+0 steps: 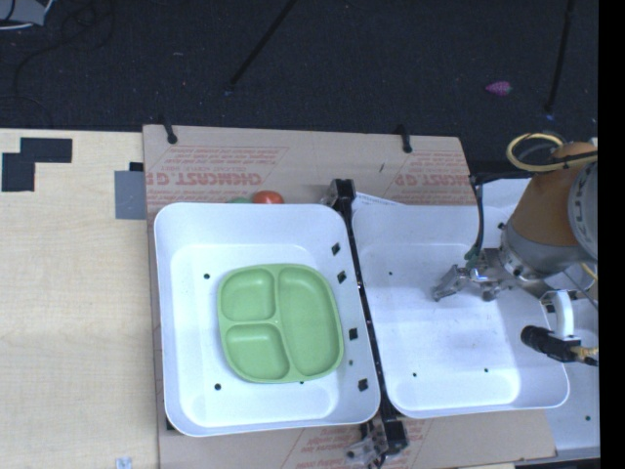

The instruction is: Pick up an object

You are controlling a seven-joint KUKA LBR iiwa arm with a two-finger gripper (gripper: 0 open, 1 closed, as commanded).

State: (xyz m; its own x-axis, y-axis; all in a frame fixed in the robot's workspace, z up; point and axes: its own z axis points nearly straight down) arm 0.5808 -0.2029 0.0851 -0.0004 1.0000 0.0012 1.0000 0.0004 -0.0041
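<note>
A light green plate with three compartments lies flat in the middle of the left bin. My gripper hangs low over the right bin, in its upper right part, pointing left. It is well apart from the plate, across the divider between the bins. Nothing shows at the gripper's tip, and the white bin floor under it is bare.
A small red-orange thing with a green thing beside it peeks out behind the left bin's far rim, on the cardboard. Black clips sit along the seam between the bins.
</note>
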